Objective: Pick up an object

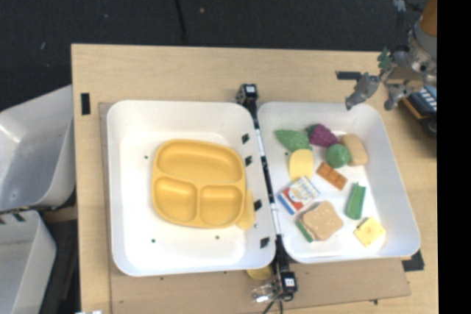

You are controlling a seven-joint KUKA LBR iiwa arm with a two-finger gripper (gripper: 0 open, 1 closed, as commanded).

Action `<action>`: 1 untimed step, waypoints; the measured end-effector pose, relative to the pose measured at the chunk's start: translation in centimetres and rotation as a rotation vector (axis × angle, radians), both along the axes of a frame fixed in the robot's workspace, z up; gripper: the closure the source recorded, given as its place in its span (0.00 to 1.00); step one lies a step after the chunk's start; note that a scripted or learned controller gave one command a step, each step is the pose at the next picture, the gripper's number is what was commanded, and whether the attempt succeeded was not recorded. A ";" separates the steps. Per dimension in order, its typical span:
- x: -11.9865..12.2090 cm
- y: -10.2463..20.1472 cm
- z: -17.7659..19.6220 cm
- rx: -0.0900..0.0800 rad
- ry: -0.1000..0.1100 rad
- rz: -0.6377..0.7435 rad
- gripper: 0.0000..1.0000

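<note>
Arm enters from the right; the hand [366, 93] hangs over the far right corner of the right bin [397, 180], above its rim rather than over the contents. Fingers too small and blurred to read: cannot tell whether released or clenched, and nothing is seen between them. No object lifted yet, by the look of it; every candidate lies in the right bin. Contents, far to near: green leafy piece [292, 138], purple piece [321, 134], tan rounded piece [355, 148], green ball [338, 155] touching the tan piece, pale yellow piece [300, 163], orange block [332, 176], small printed packet [299, 195], green stick [356, 201], toast slice [322, 220] partly over a second green bit, yellow block [369, 232] near the front corner. Judgement: the far cluster (purple, tan, green ball) sits closest to the hand but is packed tight, so a descent there risks nudging neighbours or closing on two things. The orange block, green stick and yellow block lie more apart and look like cleaner targets. Left bin [132, 232] holds a yellow divided plate [199, 182], well away from the hand and no obstruction. The bins rest side by side on the desk [88, 70]; the clipped divider [261, 165] between them stands clear of any approach from the right.
</note>
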State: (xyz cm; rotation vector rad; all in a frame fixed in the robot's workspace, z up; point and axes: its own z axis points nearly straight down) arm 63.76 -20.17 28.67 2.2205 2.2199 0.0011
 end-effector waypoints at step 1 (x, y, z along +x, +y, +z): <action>0.1 -0.1 1.2 -0.002 -0.004 0.003 1.00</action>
